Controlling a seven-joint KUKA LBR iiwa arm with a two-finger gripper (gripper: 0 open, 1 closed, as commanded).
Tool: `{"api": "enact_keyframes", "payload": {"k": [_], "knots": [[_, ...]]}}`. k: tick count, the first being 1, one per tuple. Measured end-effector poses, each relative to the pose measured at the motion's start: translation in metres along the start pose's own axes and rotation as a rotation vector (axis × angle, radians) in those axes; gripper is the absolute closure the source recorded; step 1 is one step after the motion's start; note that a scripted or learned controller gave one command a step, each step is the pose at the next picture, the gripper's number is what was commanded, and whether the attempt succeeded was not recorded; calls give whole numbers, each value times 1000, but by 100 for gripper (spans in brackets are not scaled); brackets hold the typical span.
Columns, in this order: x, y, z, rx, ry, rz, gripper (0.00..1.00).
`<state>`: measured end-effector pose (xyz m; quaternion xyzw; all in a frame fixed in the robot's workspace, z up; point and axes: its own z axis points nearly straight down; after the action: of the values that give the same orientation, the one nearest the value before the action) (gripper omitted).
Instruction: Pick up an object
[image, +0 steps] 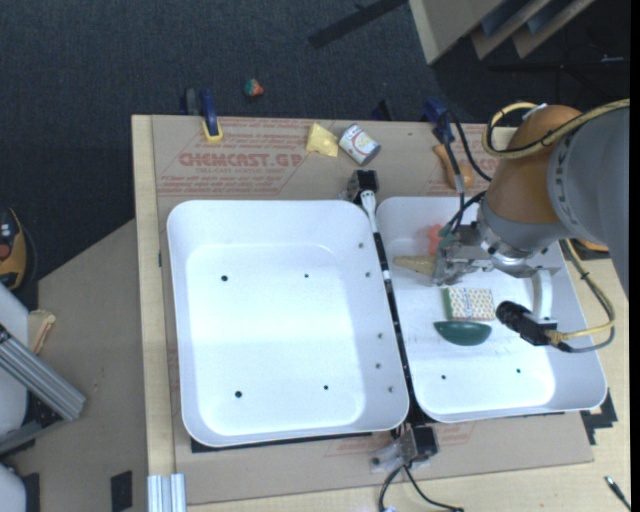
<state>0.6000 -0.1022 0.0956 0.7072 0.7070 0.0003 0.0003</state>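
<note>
Beside green bowl — patterned square, level.

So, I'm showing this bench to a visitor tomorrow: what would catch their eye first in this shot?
Probably the grey arm with its orange band, reaching in from the right over the right bin, with its gripper low among a few small items. Beside it lie a dark green bowl-shaped piece and a speckled pad. The big left bin stands out as a broad white expanse.
</note>
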Motion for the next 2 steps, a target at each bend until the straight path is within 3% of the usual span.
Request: {"api": "enact_keyframes", "payload": {"k": [1,2], "knots": [[-6,-51,-3,7,2,2,100],[-5,-49,-3,3,1,0,0]]}}
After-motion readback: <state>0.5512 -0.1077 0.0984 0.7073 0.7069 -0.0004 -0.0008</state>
